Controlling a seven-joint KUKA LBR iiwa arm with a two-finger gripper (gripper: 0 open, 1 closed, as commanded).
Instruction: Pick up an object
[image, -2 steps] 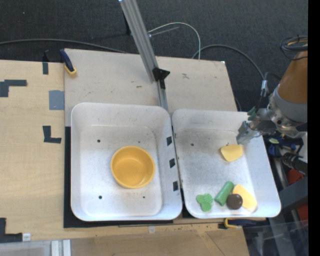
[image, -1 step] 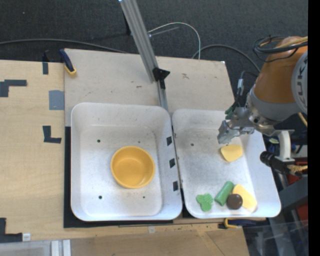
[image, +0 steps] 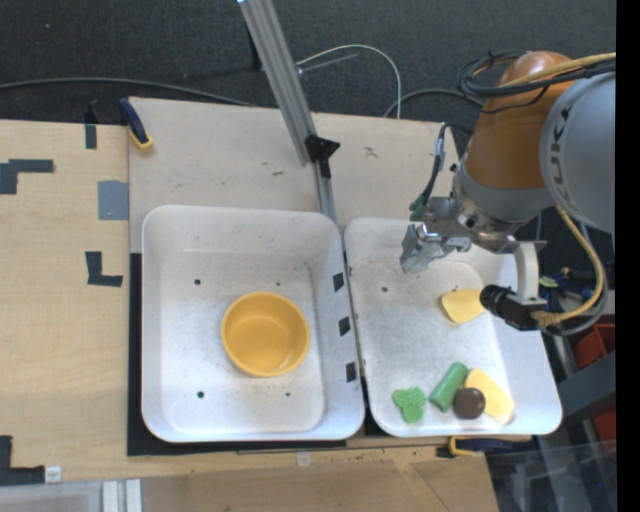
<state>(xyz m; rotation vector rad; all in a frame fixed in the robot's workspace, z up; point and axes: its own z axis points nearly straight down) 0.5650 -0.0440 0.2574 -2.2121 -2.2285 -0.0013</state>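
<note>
Green cylinder (image: 448, 386) — long axis diagonal

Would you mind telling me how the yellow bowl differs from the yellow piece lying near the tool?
The yellow bowl is round, deep and clearly bigger; the yellow piece is flat and irregular. The bowl sits alone in the left bin; the piece lies in the right bin, below the tool. Both are yellow.

My jaws (image: 416, 252) hang over the right bin (image: 400, 320), nothing between them. Near them there, a yellow wedge (image: 462, 306). At that bin's near edge: green leafy piece (image: 409, 403), green cylinder (image: 449, 386), brown ball (image: 468, 402). Left bin (image: 180, 300) holds a yellow bowl (image: 265, 333).
</note>
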